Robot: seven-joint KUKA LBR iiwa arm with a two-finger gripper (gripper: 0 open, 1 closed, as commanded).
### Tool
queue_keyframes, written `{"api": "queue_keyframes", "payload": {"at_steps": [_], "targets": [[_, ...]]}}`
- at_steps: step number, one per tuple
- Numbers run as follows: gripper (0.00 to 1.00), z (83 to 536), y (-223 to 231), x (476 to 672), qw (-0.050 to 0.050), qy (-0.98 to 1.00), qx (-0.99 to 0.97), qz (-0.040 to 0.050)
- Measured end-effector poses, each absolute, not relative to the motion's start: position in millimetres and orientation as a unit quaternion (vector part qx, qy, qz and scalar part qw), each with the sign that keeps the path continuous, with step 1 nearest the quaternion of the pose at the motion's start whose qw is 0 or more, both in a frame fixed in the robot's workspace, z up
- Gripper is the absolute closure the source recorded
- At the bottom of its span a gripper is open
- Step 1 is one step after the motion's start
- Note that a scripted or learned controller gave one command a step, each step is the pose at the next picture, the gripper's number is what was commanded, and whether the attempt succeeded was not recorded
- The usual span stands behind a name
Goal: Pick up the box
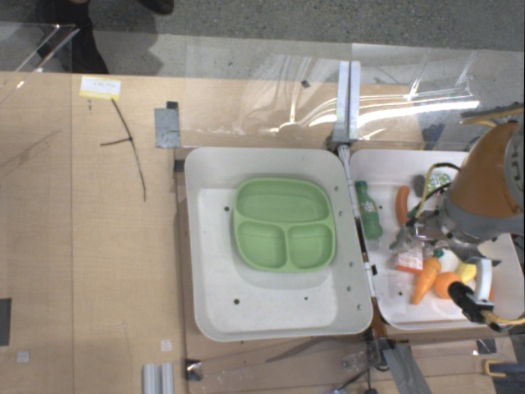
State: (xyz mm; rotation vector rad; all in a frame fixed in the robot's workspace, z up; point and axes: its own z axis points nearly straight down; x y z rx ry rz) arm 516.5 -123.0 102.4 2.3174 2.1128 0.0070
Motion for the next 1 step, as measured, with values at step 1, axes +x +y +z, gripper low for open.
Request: {"api": "queue_keyframes", "payload": {"at_steps": [1], "targets": [[1.00, 191.7, -75.3, 494.5, 0.002, 0.693, 0.721, 0.0020]]}}
